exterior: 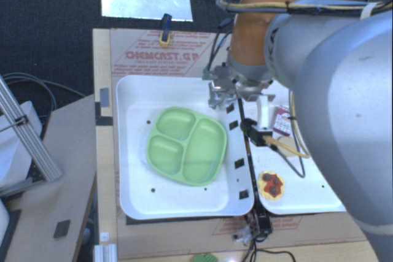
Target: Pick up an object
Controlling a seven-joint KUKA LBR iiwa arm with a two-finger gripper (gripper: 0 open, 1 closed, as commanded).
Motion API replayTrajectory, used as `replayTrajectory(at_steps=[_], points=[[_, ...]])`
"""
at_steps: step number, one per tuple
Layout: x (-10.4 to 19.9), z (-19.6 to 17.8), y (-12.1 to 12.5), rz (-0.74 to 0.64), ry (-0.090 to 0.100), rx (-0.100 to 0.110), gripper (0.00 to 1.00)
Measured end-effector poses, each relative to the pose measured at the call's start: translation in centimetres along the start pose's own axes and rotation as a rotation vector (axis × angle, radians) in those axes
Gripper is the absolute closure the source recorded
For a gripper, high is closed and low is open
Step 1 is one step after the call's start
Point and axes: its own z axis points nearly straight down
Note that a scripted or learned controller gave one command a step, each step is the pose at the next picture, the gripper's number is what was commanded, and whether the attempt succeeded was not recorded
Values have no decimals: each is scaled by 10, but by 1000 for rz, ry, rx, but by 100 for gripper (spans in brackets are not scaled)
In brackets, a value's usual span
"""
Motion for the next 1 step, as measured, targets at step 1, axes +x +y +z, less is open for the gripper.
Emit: replayTrajectory(at_steps=[1], points=[[76, -132, 47, -14, 8, -16, 100]])
